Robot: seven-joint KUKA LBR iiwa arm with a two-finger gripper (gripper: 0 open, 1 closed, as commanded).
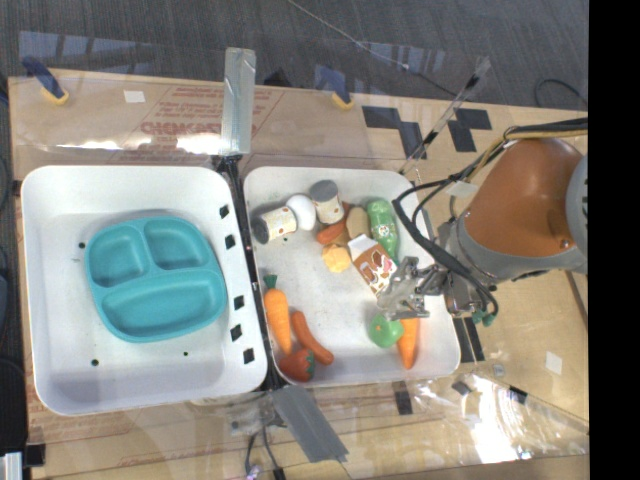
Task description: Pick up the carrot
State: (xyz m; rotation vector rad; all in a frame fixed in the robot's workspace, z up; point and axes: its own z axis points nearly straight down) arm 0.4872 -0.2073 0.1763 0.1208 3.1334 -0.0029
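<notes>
Glossy white bin (pixel 300 268), tapered orange carrot (pixel 277 319), metal fingers (pixel 405 293) unreadable

Orange tapered carrot (pixel 275 316) lies in right shallow white bin (pixel 300 268), by its left wall. Teal sectioned plastic plate (pixel 155 275) lies left of that bin, in left shallow white bin (pixel 50 268).

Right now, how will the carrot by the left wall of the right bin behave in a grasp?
The carrot looks like a rigid, smooth toy, so it likely won't flex but may slip. Its tapered, rounded body could roll or pivot if pinched off-centre. It lies touching a red piece, which may shift along with it.
</notes>
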